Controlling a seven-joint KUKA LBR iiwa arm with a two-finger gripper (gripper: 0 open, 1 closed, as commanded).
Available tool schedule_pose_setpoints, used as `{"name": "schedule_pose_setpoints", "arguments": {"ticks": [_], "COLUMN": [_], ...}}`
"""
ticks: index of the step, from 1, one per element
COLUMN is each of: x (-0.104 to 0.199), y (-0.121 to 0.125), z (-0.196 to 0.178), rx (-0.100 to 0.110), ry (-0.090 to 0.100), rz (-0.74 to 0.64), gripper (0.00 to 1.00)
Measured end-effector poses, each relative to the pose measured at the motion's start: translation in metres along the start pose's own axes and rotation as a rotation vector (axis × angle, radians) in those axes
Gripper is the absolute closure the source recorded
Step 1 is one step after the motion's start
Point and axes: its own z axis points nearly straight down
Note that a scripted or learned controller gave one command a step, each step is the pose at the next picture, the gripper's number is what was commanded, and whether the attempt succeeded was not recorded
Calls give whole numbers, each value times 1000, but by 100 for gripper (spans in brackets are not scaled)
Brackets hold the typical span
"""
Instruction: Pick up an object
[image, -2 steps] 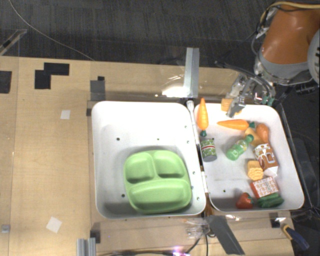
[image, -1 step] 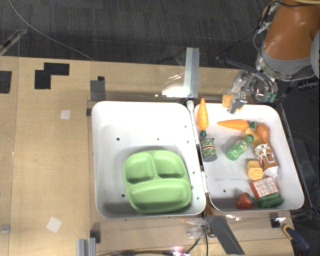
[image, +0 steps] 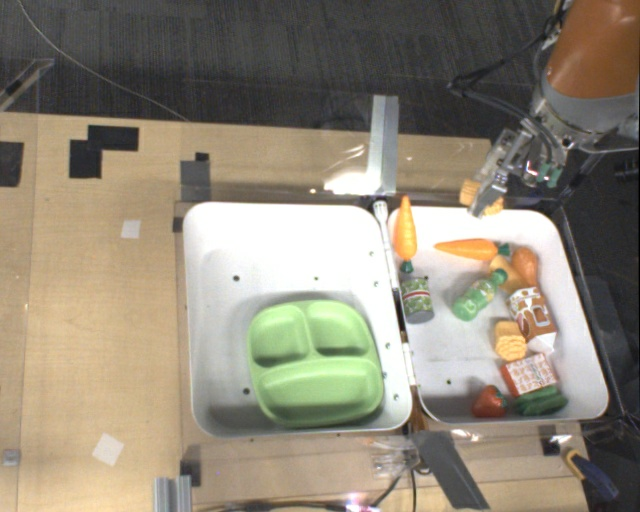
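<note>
My gripper hangs over the back rim of the right bin, near its back left part. A small yellow-orange piece shows right beside its tip; whether it is held cannot be made out. Below it in the bin lie an orange carrot, a green bottle, a small dark-labelled bottle and an orange piece. Another carrot rests upright against the divider between the bins.
Toward the right bin's front are a brown and white carton, a yellow waffle, a red and white box, a red fruit and a green vegetable. The left bin holds a green divided plate.
</note>
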Motion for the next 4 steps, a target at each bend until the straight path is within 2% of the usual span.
{"name": "schedule_pose_setpoints", "arguments": {"ticks": [1, 2, 3, 4], "x": [51, 22, 39, 37], "y": [6, 56, 37, 39], "z": [44, 17, 61, 47], "rx": [0, -2, 0, -4], "ry": [4, 0, 3, -8], "rz": [-236, 9, -84, -88], "gripper": [100, 100, 100, 100]}}
